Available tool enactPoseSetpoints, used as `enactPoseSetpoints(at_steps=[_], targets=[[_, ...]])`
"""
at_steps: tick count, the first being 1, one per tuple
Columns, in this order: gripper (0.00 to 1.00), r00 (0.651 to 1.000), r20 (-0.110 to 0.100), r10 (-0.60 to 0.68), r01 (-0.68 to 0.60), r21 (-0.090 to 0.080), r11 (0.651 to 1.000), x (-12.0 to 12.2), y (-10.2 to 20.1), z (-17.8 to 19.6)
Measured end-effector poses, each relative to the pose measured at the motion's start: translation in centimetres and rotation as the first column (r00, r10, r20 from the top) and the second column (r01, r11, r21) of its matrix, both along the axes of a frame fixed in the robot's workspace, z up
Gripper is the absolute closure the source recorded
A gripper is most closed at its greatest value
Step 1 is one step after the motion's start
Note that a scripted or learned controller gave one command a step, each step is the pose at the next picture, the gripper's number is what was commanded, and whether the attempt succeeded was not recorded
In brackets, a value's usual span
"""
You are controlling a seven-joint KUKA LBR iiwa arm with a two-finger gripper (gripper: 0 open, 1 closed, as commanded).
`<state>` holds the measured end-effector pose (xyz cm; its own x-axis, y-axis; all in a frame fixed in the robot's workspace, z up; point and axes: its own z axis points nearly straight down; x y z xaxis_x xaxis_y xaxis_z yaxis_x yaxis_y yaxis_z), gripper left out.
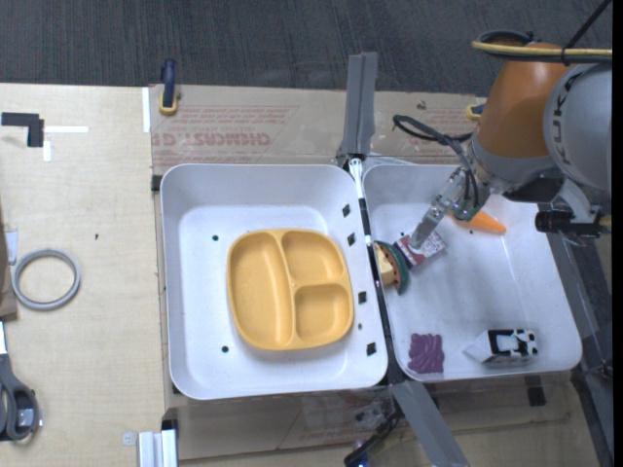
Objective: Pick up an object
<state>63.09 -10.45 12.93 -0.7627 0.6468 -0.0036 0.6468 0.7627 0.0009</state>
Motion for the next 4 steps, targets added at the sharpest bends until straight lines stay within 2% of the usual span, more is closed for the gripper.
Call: enactPoseSetpoints(at_steps=[1,2,3,4], targets=[[0.0,0.98,0.02,-0.196,0.196,0.001,0.981,-3.7,0.2,-2.8],[0.0,0.942,-0.001,-0.334,0.334,0.0,0.942,-1.5,-0.5,-3.7],[1.0,0.943,0.0,-0.332,0.332,-0.001,0.943,-1.5,-0.4,-2.8],[1.0,0.896,-0.002,-0.443,0.443,0.0,0.896,2.2,7.0,11.1]])
